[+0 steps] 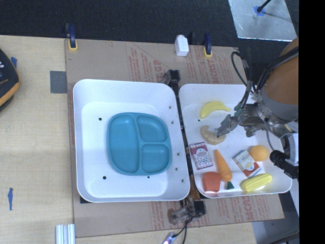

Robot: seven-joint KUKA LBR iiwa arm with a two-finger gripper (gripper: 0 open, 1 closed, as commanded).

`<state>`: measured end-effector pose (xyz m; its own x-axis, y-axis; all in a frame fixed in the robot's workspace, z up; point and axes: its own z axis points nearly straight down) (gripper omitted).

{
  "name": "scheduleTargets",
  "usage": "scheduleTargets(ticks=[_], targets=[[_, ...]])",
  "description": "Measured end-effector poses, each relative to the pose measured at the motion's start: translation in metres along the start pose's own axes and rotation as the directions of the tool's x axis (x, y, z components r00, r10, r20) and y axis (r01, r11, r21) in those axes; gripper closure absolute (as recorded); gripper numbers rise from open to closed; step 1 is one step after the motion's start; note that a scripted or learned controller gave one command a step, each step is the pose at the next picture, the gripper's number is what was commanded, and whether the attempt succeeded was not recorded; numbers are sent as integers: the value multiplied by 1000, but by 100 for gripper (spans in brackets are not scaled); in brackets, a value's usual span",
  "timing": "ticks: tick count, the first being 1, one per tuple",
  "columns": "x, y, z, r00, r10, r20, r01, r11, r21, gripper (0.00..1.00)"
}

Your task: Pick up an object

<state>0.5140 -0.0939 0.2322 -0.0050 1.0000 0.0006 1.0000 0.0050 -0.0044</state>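
The end effector [222,131] hangs over the tan toy [209,135] in the right bin [189,96]; its grip state is unreadable. Crowding from the banana [214,108] could spoil a grasp.

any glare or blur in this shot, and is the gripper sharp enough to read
Camera view: even overhead light, with the white of the left bin nearly blown out around the blue divided plate; soft shadow along that bin's inner walls. The gripper over the tan piece in the right bin looks soft and dark, so its fingers can't be read. The banana and carrot stay fairly crisp.
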Motion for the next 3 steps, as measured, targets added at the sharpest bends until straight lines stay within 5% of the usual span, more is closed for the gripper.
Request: scheduleTargets(ticks=[2,3], targets=[[-35,-33,136,1000,-1,1,1,1000,-9,0],[-36,-34,128,1000,-5,2,5,1000,-4,100]])
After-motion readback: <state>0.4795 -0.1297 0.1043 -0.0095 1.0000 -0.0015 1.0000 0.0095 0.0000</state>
